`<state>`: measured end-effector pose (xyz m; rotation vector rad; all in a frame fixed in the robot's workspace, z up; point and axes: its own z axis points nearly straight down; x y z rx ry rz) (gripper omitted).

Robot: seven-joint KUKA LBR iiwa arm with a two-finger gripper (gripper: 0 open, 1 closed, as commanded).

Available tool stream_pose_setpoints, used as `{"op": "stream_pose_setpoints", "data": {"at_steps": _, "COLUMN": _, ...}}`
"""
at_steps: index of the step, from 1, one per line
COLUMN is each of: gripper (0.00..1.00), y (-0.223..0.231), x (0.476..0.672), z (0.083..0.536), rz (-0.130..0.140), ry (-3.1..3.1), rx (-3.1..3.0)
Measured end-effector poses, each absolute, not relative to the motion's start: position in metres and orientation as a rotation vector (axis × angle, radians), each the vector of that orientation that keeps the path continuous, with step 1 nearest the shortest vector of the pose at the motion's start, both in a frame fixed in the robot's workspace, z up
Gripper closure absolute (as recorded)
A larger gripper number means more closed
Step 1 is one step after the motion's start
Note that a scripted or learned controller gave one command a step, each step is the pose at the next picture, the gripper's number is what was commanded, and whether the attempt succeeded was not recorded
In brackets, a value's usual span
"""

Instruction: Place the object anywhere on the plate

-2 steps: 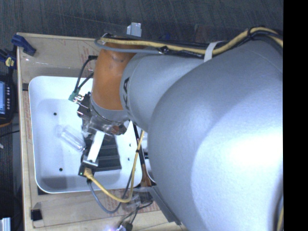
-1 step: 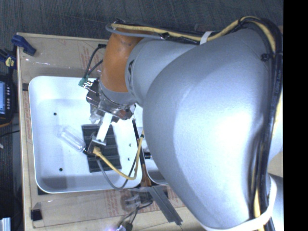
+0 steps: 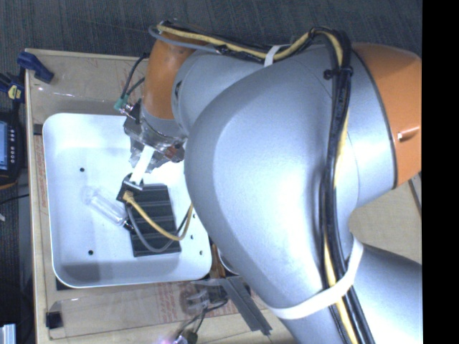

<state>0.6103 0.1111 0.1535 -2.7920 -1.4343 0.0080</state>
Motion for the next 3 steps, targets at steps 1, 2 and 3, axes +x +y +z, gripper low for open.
{"op": "stream_pose_setpoints", "data": {"at_steps": 1, "gripper": 1.00, "y": 0.129, "x": 0.655, "z": 0.090, "rz": 0.008, "ry": -1.316, "rx": -2.849}}
{"op": "stream_pose_setpoints", "data": {"at_steps": 2, "gripper": 1.00, "y": 0.153, "x": 0.648, "z": 0.227, "rz": -0.002, "ry": -0.893, "rx": -3.013}}
{"op": "stream_pose_setpoints", "data": {"at_steps": 3, "gripper": 1.00, "y": 0.102, "x": 0.634, "z": 0.311, "rz": -0.001, "ry": -1.165, "rx": -2.915}}
